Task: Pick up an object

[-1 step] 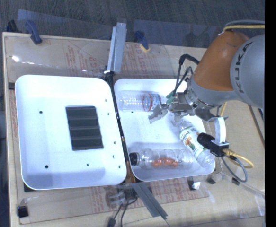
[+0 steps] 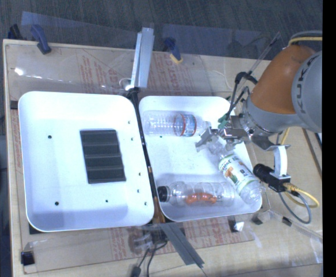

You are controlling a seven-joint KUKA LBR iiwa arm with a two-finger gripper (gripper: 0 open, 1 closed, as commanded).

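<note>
Nearest, a bottle [image 2: 193, 194] lies along the right bin's [image 2: 173, 105] front wall. Beyond it, the gripper [image 2: 211, 140] hangs over a second bottle [image 2: 240, 175]; its opening cannot be judged. Clear round plastic may roll away. A third bottle [image 2: 170, 123] lies farthest.

Gripper [image 2: 209, 138]: fingertips small and grey against the clear plastic beneath; open or closed not resolvable.

Arm [image 2: 283, 91]: cut off at the right side of the view; only the orange band and part of the grey housing show.

Bottle with green-and-white label [image 2: 237, 175]: upper end hidden under the gripper body; cap not visible. Label print too small to read.

Bottle at the far side of the right bin [image 2: 170, 123]: clear body blends into the white floor; outline faint.

Table [image 2: 70, 68]: red printing on the surface illegible.
</note>
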